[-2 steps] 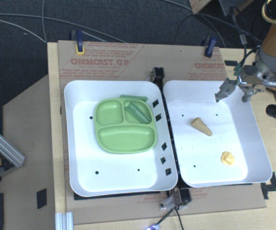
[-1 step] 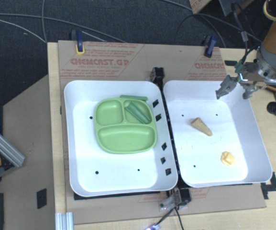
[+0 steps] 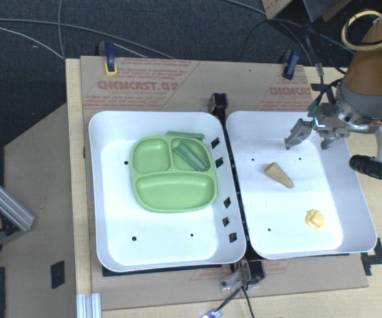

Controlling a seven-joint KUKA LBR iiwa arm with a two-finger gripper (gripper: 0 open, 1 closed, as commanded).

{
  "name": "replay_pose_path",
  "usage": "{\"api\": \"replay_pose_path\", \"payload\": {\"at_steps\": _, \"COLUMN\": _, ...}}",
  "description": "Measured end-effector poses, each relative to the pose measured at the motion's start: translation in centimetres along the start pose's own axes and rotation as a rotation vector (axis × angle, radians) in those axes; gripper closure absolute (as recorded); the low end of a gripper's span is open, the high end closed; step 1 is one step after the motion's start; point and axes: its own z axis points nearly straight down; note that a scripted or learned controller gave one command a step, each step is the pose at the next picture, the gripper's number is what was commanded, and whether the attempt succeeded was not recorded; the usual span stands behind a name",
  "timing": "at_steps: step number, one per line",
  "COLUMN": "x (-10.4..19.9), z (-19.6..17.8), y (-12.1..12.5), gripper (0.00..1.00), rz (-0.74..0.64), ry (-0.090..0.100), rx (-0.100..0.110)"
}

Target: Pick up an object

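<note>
Single fixed cam, up high, looking down at a slant

So there's just the one view, mounted above the bench (image 3: 144, 78) and tilted, so the bench's far edge sits at the top of frame and its near edge at the bottom. It's pulled back enough to fit both white bins whole, plus some dark floor and cables beyond. The gripper (image 3: 312, 135) comes in from the frame's right, over the far part of the right bin (image 3: 349, 244); the left bin (image 3: 111, 244) lies past it, toward frame left.
</note>
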Motion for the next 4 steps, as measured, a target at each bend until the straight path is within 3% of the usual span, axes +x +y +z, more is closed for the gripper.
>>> {"api": "replay_pose_path", "payload": {"at_steps": 2, "x": -0.2, "z": 9.6, "y": -0.2, "gripper": 0.0, "rz": 0.0, "ry": 0.0, "rx": -0.001}}
{"api": "replay_pose_path", "payload": {"at_steps": 3, "x": -0.2, "z": 8.1, "y": 0.0, "gripper": 1.0, "rz": 0.001, "ry": -0.002, "rx": -0.008}}
{"api": "replay_pose_path", "payload": {"at_steps": 4, "x": -1.2, "z": 2.5, "y": -0.2, "gripper": 1.0, "rz": 0.0, "ry": -0.004, "rx": -0.012}}
